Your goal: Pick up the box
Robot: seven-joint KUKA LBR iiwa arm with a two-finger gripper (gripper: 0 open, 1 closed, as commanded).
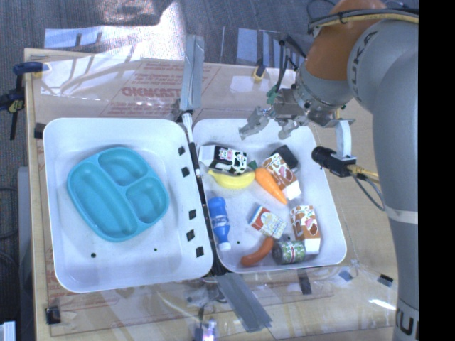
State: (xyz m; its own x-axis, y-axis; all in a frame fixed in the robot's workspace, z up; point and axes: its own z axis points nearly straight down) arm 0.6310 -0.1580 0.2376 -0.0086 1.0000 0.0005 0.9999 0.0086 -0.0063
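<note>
Gripper (271,124) spread, nothing between its fingers, hovering over right bin (328,190) far rim. Box (305,227) lies near the bin's front corner, beside the can (288,252); approach vertically, fingers clear of can.

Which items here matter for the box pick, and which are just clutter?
Job:
- gripper, open, above the right bin's far edge
- candidate boxes: cow-print box, small box, brown carton, carton by the carrot

Clutter:
- banana
- carrot
- blue bottle
- sausage
- can
- blue tray in the left bin
</note>
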